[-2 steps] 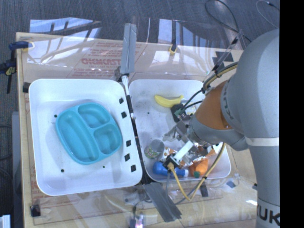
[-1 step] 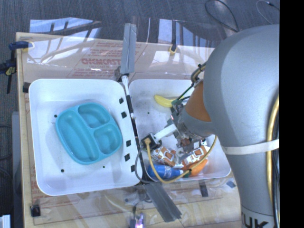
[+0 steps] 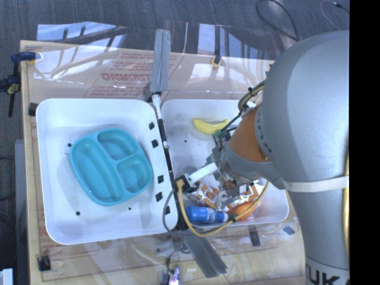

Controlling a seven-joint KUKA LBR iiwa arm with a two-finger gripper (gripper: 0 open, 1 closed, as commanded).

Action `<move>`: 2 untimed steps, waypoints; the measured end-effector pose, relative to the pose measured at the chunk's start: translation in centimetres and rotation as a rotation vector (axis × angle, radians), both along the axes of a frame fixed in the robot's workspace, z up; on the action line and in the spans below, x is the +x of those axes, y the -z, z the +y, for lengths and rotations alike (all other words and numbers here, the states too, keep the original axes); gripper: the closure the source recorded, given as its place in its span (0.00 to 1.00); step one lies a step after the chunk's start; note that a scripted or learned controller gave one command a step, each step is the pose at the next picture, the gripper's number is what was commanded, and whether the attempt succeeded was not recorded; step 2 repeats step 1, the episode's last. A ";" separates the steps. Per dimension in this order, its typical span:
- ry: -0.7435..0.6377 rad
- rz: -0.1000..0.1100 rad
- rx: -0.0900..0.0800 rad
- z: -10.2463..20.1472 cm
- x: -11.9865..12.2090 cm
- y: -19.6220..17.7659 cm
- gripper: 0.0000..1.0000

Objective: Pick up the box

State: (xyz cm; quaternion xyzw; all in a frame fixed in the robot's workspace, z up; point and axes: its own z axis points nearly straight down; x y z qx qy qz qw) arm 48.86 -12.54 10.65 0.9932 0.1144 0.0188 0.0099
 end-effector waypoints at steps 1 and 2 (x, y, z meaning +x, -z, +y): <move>0.024 0.023 0.010 1.3 7.2 0.1 0.00; 0.024 0.023 0.010 1.3 7.2 0.1 0.00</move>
